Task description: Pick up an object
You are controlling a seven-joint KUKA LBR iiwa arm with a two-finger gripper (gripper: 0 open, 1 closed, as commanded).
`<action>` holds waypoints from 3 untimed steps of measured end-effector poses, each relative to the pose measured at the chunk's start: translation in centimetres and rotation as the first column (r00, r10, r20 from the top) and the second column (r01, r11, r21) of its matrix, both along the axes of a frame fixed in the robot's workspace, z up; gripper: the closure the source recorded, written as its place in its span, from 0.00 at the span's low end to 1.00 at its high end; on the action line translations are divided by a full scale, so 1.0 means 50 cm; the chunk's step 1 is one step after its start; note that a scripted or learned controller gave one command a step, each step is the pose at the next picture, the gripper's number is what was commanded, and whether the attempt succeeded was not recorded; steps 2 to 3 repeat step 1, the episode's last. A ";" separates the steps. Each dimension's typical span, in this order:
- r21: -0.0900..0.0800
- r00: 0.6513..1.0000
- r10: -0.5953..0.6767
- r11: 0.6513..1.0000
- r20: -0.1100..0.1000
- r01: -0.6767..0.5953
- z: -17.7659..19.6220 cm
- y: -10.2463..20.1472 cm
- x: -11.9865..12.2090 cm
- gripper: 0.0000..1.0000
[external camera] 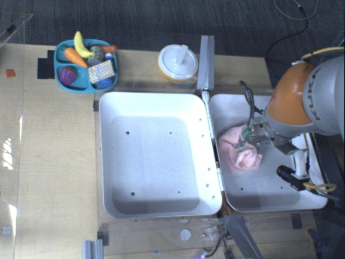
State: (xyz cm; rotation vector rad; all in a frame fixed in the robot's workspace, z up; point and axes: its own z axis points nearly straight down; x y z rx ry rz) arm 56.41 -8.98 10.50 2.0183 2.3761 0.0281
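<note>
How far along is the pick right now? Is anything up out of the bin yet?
Done: the arm has reached into the right bin, with its claw down at the pink cloth. In hand: the claw is right on the cloth's upper right side, but I cannot tell whether it has a grip. Left: the cloth lies bunched on the bin floor, so closing on it and the lift are not yet done.

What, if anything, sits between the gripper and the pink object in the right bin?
Nothing visible. The gripper is right at the upper right edge of the pink object in the right bin, with no other item between them.
</note>
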 end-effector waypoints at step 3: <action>0.000 0.975 0.219 0.976 -0.021 -0.219 0.163 0.060 0.143 1.00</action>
